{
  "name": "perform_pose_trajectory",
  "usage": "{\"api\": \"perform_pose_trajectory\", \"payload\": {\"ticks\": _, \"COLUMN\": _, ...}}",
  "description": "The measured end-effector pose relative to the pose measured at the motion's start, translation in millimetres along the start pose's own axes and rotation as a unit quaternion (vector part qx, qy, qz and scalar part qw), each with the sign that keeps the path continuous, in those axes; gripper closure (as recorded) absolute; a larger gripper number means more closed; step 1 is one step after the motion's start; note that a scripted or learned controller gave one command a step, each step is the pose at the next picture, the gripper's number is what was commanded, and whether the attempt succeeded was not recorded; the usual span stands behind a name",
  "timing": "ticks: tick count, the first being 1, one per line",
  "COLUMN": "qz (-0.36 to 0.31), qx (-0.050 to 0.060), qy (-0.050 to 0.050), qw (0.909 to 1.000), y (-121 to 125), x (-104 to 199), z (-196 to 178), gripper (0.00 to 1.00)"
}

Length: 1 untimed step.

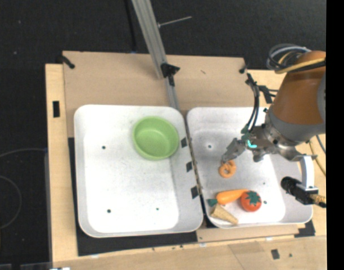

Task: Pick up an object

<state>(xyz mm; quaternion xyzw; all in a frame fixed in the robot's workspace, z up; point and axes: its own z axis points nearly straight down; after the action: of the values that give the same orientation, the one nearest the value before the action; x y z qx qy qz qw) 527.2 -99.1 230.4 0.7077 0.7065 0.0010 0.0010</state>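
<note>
Right now the claw (232, 153) hangs low in the right bin (211, 122), its dark fingers spread apart and pointing down-left, with nothing between them. Just below the fingertips lies a small orange ring-shaped toy (227, 169), perhaps a pretzel or doughnut, lying flat on the bin floor; it seems the likeliest target. It looks light and stiff, likely plastic, so it should lift easily but may skid on the smooth white floor if nudged from one side. A sound hold would be across the ring's outer rim, or with one finger through the hole. Nearer the front edge lie a toy carrot (230, 196), a toy tomato (250, 201) and a pale wedge (223, 215), crowded together. A green bowl (155, 138) sits in the left bin (104, 179) on the desk (116, 77).
</note>
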Motion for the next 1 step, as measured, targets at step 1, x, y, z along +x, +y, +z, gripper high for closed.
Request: {"api": "perform_pose_trajectory", "payload": {"ticks": 1, "qz": 0.000, "qx": 0.003, "qy": 0.000, "qw": 1.0000, "y": 2.0, "x": 1.7, "z": 42.7, "gripper": 0.00}}
